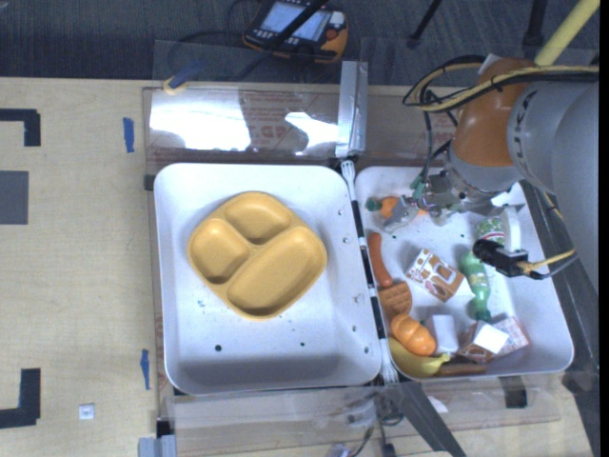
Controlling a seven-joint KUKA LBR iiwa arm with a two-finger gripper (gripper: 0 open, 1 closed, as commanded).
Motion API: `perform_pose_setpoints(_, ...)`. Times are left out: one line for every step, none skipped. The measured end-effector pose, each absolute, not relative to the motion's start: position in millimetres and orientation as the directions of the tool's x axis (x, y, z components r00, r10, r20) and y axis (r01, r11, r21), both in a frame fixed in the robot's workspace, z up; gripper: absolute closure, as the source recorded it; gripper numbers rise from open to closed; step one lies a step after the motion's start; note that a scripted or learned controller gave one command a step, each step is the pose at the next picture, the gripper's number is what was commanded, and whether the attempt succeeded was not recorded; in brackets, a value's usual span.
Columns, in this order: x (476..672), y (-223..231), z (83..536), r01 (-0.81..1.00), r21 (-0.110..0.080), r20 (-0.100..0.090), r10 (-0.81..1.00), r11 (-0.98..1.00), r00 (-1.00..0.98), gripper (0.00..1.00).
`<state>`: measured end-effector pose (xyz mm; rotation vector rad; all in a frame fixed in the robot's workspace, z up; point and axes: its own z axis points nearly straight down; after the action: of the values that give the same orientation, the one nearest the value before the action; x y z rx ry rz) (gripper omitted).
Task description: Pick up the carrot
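The carrot [390, 208] is a small orange piece with a green top, lying near the far left corner of the right bin [550, 298]. My gripper [428, 199] hangs low just to the right of it, over or against the carrot's right end. Whether it touches the carrot cannot be made out. The grey arm with its orange band [487, 131] reaches in from the right and hides the bin's far right corner.
The right bin also holds a reddish sausage [379, 258], a brown cookie [396, 298], an orange fruit [410, 331], a banana [419, 362], a white packet [434, 274], green items [476, 276] and a small box [495, 337]. A yellow divided plate [257, 252] lies in the left bin [181, 341].
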<state>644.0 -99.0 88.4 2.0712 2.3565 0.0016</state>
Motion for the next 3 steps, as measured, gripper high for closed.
perform_pose_setpoints(659.1, -103, 83, 0.831, -0.029, 0.016, 0.832, 0.555, -0.555, 0.0)
perform_pose_setpoints(664.9, -103, 97, 0.831, -0.007, -0.002, 0.831, 0.556, -0.556, 1.0)
perform_pose_setpoints(627.8, -52, 186, 0.861, 0.001, 0.0, 0.861, 0.509, -0.509, 1.0)
